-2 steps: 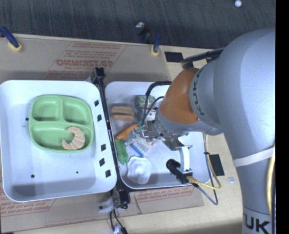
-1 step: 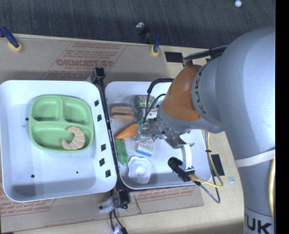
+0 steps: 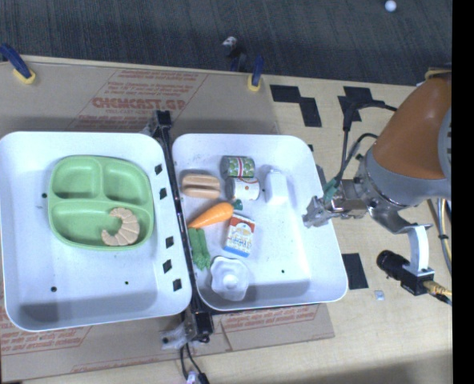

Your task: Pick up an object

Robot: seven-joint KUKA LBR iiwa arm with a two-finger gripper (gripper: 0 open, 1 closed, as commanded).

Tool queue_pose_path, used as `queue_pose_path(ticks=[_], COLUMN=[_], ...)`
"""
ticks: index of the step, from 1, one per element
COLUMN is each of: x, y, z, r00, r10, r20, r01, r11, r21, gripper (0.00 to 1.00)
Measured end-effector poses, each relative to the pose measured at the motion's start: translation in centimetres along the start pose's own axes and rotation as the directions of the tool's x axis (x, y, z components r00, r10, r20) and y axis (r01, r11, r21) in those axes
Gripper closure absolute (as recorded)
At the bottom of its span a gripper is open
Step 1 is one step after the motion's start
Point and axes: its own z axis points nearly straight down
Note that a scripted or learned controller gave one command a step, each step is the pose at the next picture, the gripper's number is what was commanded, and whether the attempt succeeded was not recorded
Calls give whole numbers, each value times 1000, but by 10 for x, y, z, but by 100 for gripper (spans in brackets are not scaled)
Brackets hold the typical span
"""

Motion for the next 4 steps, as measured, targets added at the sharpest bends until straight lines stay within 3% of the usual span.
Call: queue_pose_path(ticks=[1,2,3,4], x=[-33,-33,-31,-32], y=[-2,-1,-4,-3], z=[38,18,154,168], r00=[1000,1000,1000,1000], r10=[-1,-1,-1,-1], r20=[-4,-3,-7,-6], r01=[1,1,1,1], r11=[1000,1000,1000,1000], r21=[8,2,11,9], gripper=[100,100,100,100])
